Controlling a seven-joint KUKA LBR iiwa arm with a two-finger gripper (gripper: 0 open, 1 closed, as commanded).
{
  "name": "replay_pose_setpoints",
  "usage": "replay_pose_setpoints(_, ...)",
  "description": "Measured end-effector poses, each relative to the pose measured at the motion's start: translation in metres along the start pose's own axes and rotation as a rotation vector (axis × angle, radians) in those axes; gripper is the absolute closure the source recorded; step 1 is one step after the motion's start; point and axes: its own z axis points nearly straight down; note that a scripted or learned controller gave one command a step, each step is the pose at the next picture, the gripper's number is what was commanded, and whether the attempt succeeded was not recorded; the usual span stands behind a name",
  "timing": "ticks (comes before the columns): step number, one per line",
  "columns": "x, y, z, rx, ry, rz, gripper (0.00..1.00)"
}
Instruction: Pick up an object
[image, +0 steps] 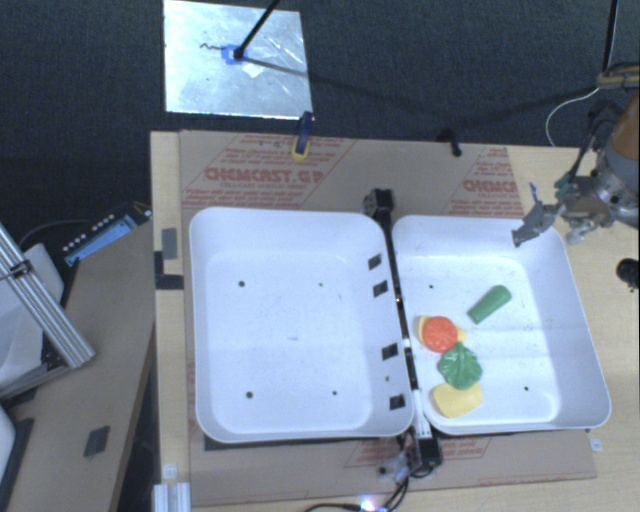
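Four small objects lie in the right bin (560, 300). A green cylinder (489, 303) rests near the middle. An orange-red round piece (439, 332), a dark green leafy piece (460, 367) and a yellow piece (456, 400) sit in a close column by the bin's left wall. My gripper (553, 230) hovers over the bin's far right corner, above and to the right of the green cylinder. It stands open, with nothing between its fingers (526, 229).
The left bin (290, 320) lies beside the right one, with a black divider with clips (392, 300) between them. A shiny metal sheet (238, 58) lies beyond the bench, and an aluminium frame (40, 310) stands at the far left.
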Motion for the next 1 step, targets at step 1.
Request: replay_pose_setpoints(1, 0.0719, 0.0351, 0.1089, 0.000, 0.002, -0.007, 0.00)
